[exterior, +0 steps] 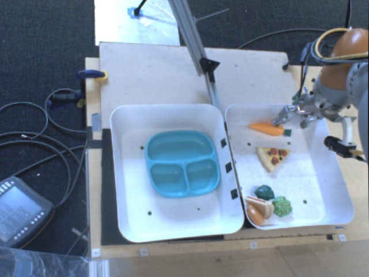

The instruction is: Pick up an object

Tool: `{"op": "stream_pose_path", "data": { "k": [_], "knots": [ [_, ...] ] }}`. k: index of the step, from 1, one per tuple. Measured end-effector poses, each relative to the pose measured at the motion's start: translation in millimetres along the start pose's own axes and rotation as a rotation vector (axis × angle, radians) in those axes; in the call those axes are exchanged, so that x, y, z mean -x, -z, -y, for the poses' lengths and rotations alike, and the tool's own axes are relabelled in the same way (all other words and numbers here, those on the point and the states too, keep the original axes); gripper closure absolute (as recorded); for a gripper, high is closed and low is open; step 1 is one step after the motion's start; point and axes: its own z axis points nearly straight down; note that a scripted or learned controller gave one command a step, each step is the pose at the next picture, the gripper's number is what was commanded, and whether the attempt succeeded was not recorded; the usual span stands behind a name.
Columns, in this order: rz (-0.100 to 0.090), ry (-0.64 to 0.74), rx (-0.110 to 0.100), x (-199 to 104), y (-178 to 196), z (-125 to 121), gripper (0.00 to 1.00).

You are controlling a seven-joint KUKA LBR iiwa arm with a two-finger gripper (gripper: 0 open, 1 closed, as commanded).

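Hovering — pincer (pixel 286 115) just above carrot (pixel 267 129).

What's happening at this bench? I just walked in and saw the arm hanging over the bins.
The grey arm reaches in from the right, and its claw sits just above the green-leaf end of a toy carrot in the right bin, apparently going for it. Nothing is lifted yet: the carrot lies on the bin floor. A pizza slice, a dark green piece, a broccoli floret and an orange-and-white piece lie nearer the front. The left bin holds a blue divided plate.
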Motion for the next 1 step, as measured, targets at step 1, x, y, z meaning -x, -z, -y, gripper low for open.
{"op": "stream_pose_path", "data": {
  "k": [1],
  "knots": [
    [0.005, 0.006, 0.008, 0.7, -2.1, -6.3, 0.00]
  ]
}}
